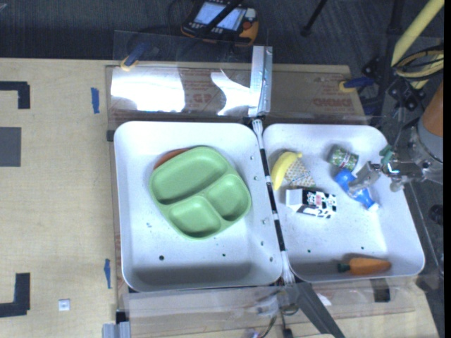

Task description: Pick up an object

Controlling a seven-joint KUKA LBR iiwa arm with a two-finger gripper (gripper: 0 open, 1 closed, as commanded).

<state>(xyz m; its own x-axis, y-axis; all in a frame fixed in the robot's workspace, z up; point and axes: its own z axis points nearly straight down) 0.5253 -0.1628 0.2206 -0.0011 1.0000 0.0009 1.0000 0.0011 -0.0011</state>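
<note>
Gripper (pixel 372 172) over right bin (pixel 402 220), finger state cannot tell; blue object (pixel 354 188) directly beneath it, green can (pixel 343 157) just left, carrot (pixel 365 265) well below

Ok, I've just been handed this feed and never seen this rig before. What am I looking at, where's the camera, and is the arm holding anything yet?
One camera looks down at a slant on two white bins side by side. The left bin holds a green divided plate with something orange-red peeking out beneath it. The right bin holds a banana, a small can, a blue item, a black-and-white packet and a carrot. The robot arm comes in from the right; its tool sits low over the blue item. I cannot tell from here whether it grips anything.
</note>
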